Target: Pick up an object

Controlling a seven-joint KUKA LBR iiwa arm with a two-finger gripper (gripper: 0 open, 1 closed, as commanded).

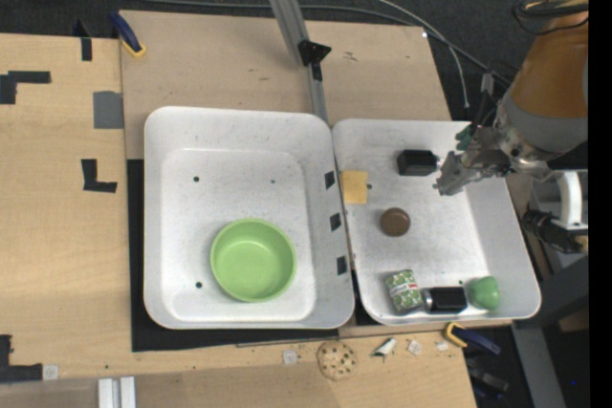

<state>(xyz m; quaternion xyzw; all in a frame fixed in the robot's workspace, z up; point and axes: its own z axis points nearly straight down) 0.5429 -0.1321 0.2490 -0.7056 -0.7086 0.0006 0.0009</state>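
By right bin's rim (516, 234) – hand (457, 175), black block (416, 162)

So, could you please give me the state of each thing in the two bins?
green bowl: upright, in left bin
black block: lying in right bin, beside end effector
brown disc: flat, mid-bin
green packet: lying near the front wall

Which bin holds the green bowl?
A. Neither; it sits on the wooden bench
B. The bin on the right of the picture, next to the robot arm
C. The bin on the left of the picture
C. The green bowl sits inside the left bin, near its front, while the right bin holds small items such as a black block and a brown round piece.
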